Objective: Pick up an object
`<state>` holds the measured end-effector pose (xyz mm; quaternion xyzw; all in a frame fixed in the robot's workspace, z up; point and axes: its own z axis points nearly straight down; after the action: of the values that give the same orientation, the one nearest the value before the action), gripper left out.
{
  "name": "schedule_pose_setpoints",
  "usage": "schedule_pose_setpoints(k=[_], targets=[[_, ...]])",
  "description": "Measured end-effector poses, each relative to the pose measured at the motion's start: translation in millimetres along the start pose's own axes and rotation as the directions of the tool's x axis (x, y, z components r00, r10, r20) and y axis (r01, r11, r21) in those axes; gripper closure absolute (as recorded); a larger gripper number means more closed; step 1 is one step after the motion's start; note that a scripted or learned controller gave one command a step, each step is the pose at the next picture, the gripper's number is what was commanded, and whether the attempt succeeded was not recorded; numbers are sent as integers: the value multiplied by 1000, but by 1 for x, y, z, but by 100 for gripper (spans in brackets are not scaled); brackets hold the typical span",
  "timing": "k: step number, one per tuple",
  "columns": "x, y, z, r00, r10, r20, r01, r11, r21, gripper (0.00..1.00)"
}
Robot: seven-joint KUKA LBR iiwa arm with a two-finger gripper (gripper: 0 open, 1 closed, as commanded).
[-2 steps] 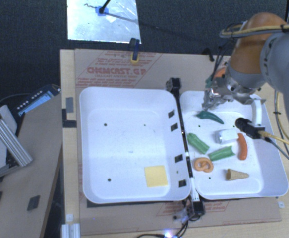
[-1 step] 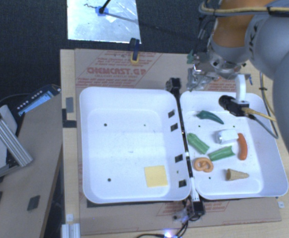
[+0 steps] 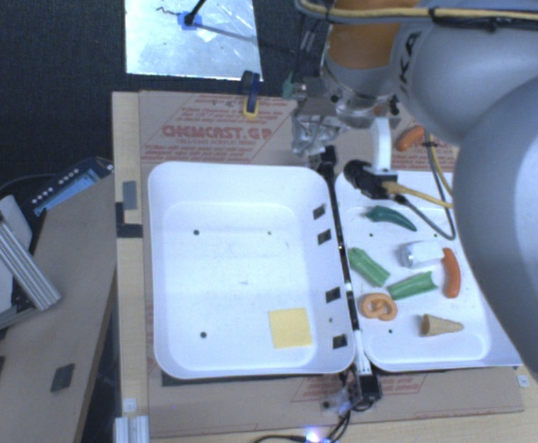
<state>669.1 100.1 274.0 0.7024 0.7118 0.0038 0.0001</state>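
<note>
My gripper [image 3: 311, 142] hangs above the far edge of the bench, near the back corner where the two bins meet. Nothing shows between its fingers. The left bin [image 3: 222, 201] holds a yellow square slice [image 3: 290, 328] near its front right corner. In the right bin [image 3: 472, 349] lie a dark green pepper [image 3: 390, 217], two light green pieces [image 3: 368, 266] [image 3: 411, 285], a white object [image 3: 415, 253], a red sausage [image 3: 450, 272], an orange ring [image 3: 377, 306] and a tan cone [image 3: 441, 324]. An orange item [image 3: 409, 137] lies behind the arm at the back.
The big grey arm [image 3: 499, 155] covers the right bin's far right side. A cardboard sheet [image 3: 215, 129] lies under both bins. A blue and yellow clamp [image 3: 249, 95] stands at the cardboard's back edge. Metal rails [image 3: 5, 257] sit off the bench at left.
</note>
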Motion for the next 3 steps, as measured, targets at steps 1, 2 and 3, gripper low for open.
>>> schedule_pose_setpoints(k=[1, 2, 3], targets=[[34, -17, -31, 1000, 5, 2, -5, 1000, 1, 100], [61, -11, -56, 1000, 6, 3, -6, 1000, 1, 100], [112, 0, -13, 1000, 5, 4, -5, 1000, 7, 100]])
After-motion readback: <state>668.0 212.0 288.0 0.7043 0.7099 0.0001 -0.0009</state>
